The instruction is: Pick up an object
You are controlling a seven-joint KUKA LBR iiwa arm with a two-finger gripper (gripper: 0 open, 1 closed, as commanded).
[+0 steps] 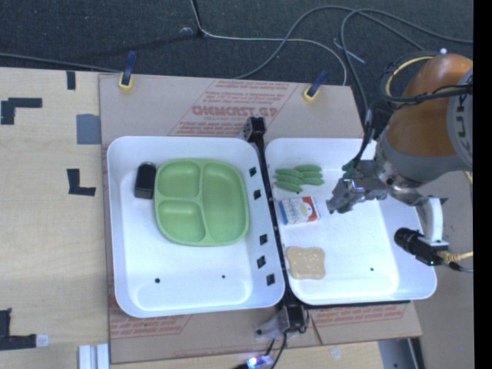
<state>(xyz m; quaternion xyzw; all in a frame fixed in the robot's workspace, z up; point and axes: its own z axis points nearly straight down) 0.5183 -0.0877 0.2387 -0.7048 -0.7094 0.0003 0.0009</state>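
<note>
Camera view, starting at the near edge: your two white bins sit side by side on a cardboard sheet (231, 102) that covers part of the wooden counter (46, 229).

In the right bin (384, 275), closest to you, there's a tan slice of bread (305, 262) lying flat near the divider between the bins. Just behind it is a small white carton with red and blue print (297, 210), close to the bread but not touching as far as I can see. Further back is a bunch of green pea pods (298, 177), also up against the divider side.

Your end effector (344, 197) hangs over the middle of the right bin, just to the right of the carton, roughly level with it. It's dark and bunched up from this angle, so honestly I can't tell if it's released or clenched, and I don't see anything in it. The grey arm with the orange band (430, 102) comes in from the right behind it.

Over in the left bin (177, 294), a green divided plate (202, 202) with three compartments sits in the back half, and a small black block (144, 181) is right beside its left edge, looks like it's touching.

Farthest back, two blue-and-yellow clamps (126, 77) pin the cardboard's far edge, with cables running over dark carpet (92, 14) behind.
</note>
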